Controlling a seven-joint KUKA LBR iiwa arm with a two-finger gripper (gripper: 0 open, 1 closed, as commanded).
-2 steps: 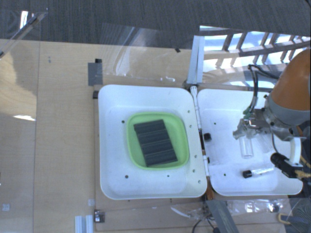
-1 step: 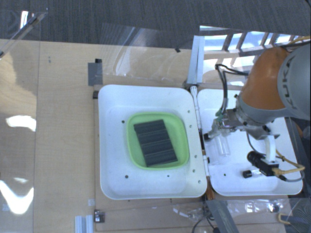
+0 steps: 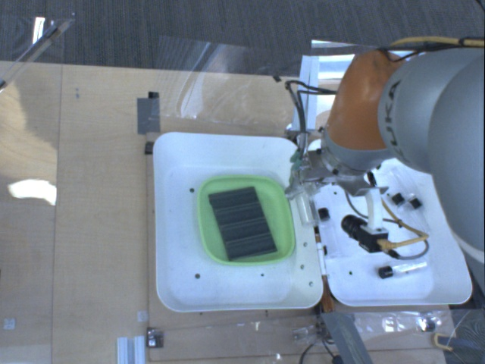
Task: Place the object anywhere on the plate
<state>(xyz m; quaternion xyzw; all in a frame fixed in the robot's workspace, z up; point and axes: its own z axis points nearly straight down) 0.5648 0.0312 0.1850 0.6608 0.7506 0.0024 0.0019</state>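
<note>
The arm (image 3: 424,105) covers most of the upper right of the view for me, so a big part of the right bin (image 3: 447,275) is hidden under it, incl. its far edge. The gripper (image 3: 301,179) is seen only in part below the orange band. It is small and blurred, and I cannot tell if it is apart or together. I see nothing held in it. It stands approx. over the border where the two bins meet, just beside the right rim of the plate (image 3: 206,230); whether it touches the rim or the bin wall, I cannot tell.

The task's thing, a dark grey block (image 3: 242,224), lies flat on the green plate, about in the middle and well apart from the gripper. It is rectangular, with ribs across its top that split it into approx. four bands, and it is turned a bit so its long side leans to the left at the top. The plate is a rounded square and sits in the left bin (image 3: 173,203), near its centre.

In the right bin a few small black pieces (image 3: 395,197) lie scattered, too small to say what they are.
</note>
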